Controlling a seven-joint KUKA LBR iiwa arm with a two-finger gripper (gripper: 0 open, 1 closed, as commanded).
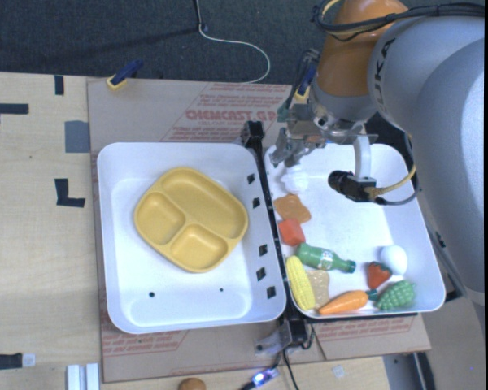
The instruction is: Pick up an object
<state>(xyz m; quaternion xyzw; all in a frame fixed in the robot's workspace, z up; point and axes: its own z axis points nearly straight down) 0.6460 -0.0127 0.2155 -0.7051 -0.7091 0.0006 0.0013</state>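
Observation:
My gripper (288,156) hangs over the far left corner of the right bin (416,218), close to the divider between the bins. Just in front of it lies an orange flat piece (293,208), then a red-orange piece (291,232). Further toward the front are a green bottle (325,259), a yellow corn cob (298,282), a tan cracker (318,283) and a carrot (343,302). A white egg (393,258), a red strawberry (378,275) and a green leafy toy (397,295) sit at the front right. Nothing shows in the gripper.
The left bin (118,169) holds a yellow three-compartment plate (191,218). A black cable fitting (350,185) on the arm hangs over the middle of the right bin. The big grey arm covers the bin's far right side.

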